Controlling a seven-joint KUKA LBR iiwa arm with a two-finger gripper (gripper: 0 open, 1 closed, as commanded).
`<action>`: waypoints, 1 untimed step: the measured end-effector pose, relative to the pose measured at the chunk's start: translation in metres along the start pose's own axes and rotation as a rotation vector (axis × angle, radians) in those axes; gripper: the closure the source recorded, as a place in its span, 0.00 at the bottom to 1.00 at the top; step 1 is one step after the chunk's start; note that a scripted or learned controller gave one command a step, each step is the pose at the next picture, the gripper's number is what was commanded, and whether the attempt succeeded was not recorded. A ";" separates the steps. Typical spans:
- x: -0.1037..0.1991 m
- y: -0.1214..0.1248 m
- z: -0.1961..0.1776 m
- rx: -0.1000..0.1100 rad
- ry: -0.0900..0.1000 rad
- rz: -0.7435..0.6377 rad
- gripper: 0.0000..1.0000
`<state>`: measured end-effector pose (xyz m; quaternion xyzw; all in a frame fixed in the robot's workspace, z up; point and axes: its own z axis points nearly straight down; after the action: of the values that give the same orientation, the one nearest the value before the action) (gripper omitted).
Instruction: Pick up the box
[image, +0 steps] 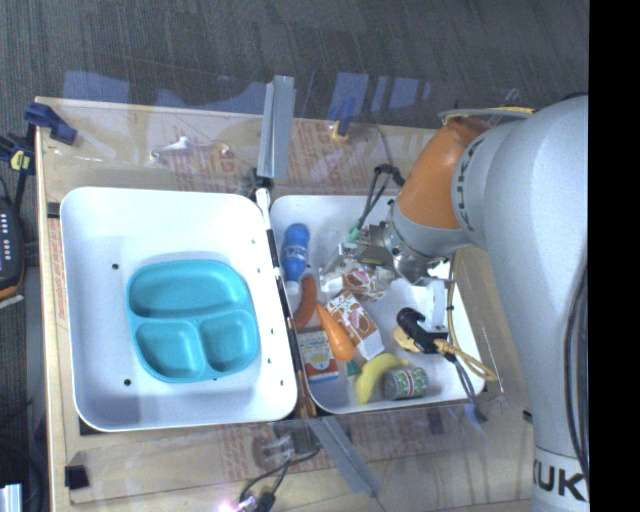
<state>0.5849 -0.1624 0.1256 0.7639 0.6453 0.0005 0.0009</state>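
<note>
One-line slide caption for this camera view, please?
KUKA arm's gripper low over the cluttered right bin near the box; blue tray in left bin.

Two white bins are seen side by side: the left bin (80, 300) is occupied by a blue tray (192, 318) with three compartments. The right bin (320, 212) is crowded with a blue bottle (294, 250), a box (352, 320), a carrot (340, 340), a banana (374, 374) and a can (405, 382). The gripper (368, 258) is lowered into this clutter just above the box, the orange-banded arm (480, 190) being stretched in from the right.
</note>
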 end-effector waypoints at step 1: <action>-0.023 0.006 0.014 -0.027 0.009 0.266 0.00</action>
<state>0.5875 -0.1858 0.1115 0.8426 0.5384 0.0125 0.0081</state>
